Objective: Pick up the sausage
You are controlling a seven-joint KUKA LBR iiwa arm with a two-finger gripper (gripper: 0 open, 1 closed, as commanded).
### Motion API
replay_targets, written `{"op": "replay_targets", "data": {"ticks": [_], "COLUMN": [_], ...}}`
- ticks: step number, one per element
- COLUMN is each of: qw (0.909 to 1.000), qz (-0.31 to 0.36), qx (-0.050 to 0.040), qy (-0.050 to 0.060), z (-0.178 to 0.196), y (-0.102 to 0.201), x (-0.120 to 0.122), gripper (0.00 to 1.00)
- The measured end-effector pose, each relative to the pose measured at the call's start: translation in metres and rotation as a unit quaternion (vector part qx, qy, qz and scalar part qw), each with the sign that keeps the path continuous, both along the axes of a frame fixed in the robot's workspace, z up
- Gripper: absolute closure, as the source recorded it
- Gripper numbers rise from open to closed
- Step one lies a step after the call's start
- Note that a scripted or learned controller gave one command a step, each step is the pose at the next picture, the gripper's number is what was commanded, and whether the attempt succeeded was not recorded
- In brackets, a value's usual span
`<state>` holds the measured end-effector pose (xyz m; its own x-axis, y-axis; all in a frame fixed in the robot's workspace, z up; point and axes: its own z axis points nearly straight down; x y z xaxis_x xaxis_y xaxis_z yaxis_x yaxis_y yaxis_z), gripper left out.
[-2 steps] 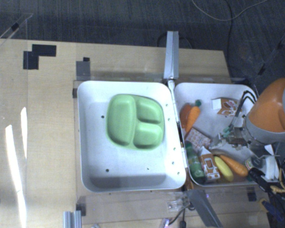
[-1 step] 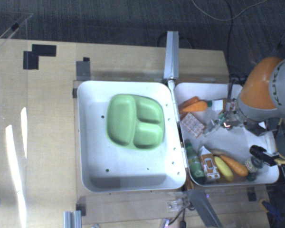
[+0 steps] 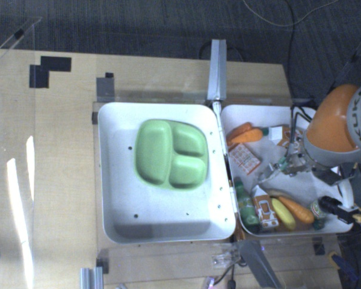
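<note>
The sausage [image 3: 239,129], a short reddish-brown piece, lies in the far left corner of the right bin [image 3: 262,109], touching an orange carrot [image 3: 249,137] just in front of it. My gripper [image 3: 281,167] hangs over the middle of that bin, to the right of the sausage and nearer the front, apart from it. The grey wrist and orange band [image 3: 332,125] cover the bin's right side. Nothing shows in the gripper's grasp.
The left bin [image 3: 114,179] holds a green divided plate [image 3: 171,153]. Around the gripper in the right bin lie a red-checked packet [image 3: 243,158], a green bottle [image 3: 246,202], a small box [image 3: 266,213], a banana [image 3: 283,213] and an orange piece [image 3: 301,209]. A metal divider [image 3: 217,71] stands behind the bins.
</note>
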<state>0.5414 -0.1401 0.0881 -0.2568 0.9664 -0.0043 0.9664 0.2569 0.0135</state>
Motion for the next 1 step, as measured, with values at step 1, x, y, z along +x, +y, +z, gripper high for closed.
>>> {"op": "replay_targets", "data": {"ticks": [1], "qw": [0.9997], "qz": [-0.025], "qx": [-0.0003], "qy": [0.001], "z": [-0.0007], "y": [-0.0122], "x": [0.0518], "gripper": [0.0]}}
